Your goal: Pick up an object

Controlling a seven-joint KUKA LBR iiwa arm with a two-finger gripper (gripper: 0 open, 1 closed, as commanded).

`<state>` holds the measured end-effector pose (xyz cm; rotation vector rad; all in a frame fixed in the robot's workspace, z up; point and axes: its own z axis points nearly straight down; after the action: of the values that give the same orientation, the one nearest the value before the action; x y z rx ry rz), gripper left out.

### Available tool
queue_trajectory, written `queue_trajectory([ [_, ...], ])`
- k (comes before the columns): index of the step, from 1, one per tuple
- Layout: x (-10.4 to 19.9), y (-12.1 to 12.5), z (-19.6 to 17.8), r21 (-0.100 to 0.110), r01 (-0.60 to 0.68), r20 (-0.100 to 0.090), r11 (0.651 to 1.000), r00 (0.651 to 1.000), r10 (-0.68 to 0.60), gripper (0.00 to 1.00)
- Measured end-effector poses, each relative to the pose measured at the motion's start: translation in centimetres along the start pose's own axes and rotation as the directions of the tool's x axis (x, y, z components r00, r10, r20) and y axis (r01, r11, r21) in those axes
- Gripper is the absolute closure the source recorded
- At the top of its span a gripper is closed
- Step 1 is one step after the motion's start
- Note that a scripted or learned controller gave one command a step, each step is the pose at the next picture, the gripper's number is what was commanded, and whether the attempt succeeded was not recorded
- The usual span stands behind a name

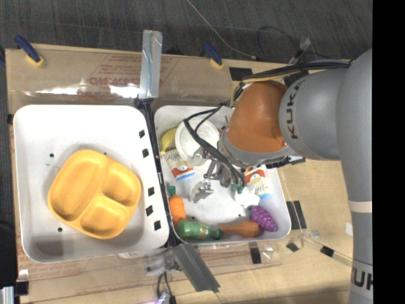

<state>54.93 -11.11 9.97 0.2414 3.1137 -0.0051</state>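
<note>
Glossy grey arm (329,113) with orange band, metal claw (212,182) fingers spread over right bin (221,116), lobed yellow plastic tray (95,193) left

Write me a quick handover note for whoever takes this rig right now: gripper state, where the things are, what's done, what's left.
Gripper: low over the middle of the right bin, nothing visibly between its fingers; open or shut unclear.
Right bin contents: carrot, green vegetable, drumstick and purple grapes along the near edge; banana and white cup at the far side.
Left bin: yellow divided tray.
Done: arm positioned over the pile.
Left: grasp and lift one object.
</note>
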Motion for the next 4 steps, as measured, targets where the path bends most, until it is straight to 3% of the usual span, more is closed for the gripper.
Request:
queue_trajectory([
  [1,-2.6,-2.7,0.1,-0.006,0.174,-0.006,0.985,0.985,-0.174,0.00],
  [2,-1.5,0.9,0.1,0.000,0.011,-0.002,1.000,1.000,-0.011,0.00],
  [3,-1.8,0.9,0.1,-0.001,0.012,-0.004,1.000,1.000,-0.012,0.00],
  [4,-0.6,1.1,0.0,-0.004,-0.204,0.001,0.979,0.979,0.204,0.00],
])
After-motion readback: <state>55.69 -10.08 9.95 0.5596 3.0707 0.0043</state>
